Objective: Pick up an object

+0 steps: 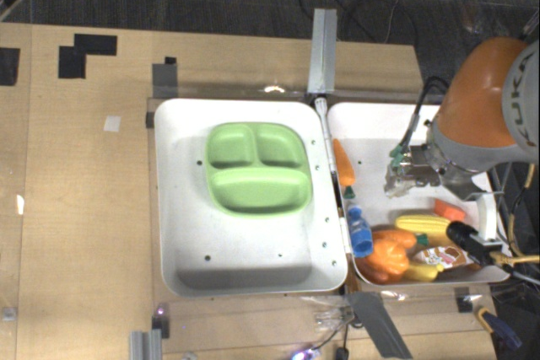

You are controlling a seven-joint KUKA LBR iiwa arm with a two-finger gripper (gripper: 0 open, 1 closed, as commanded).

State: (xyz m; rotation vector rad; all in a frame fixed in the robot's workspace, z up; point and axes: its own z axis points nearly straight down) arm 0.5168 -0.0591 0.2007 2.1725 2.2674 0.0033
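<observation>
A heap of toy food, including an orange plastic pepper (pixel 390 257), is seen in the right white bin (pixel 371 126). The pincer (pixel 411 178) is held above it; its state, seemingly empty, cannot be told.

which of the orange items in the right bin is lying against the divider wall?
The slim orange carrot, lying lengthwise along the right bin's left wall, above the blue bottle. The rounder orange pepper sits in the pile at the near end, below the gripper.

My gripper (pixel 411 175) hanging over the right bin (pixel 371 131), toys heaped at its near end, green divided plate (pixel 256 167) in the left bin (pixel 181 198)
</observation>
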